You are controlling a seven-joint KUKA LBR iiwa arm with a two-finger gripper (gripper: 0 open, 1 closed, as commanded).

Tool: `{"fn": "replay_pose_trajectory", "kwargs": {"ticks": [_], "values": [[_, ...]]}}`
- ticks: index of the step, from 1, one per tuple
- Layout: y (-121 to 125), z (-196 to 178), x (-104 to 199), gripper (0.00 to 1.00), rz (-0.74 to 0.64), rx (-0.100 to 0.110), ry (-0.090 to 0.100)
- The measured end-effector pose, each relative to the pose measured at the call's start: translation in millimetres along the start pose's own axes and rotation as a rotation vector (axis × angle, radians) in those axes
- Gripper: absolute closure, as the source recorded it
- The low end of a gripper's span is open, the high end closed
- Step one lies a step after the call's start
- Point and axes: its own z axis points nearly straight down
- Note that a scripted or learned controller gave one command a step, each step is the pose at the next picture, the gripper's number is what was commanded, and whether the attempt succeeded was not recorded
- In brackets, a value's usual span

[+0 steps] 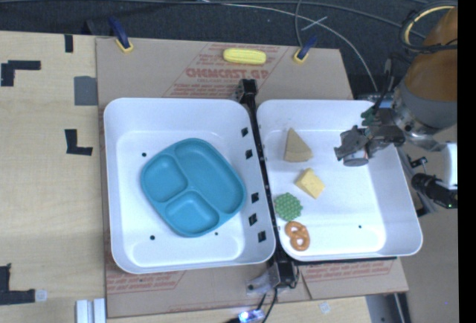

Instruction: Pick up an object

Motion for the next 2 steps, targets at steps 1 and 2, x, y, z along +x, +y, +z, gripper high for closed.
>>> {"fn": "replay_pose_trajectory", "kwargs": {"ticks": [1, 2], "values": [[10, -3, 57, 1.0, -0.005, 0.004, 0.003], [35, 4, 109, 1.0, -0.005, 0.005, 0.002]]}}
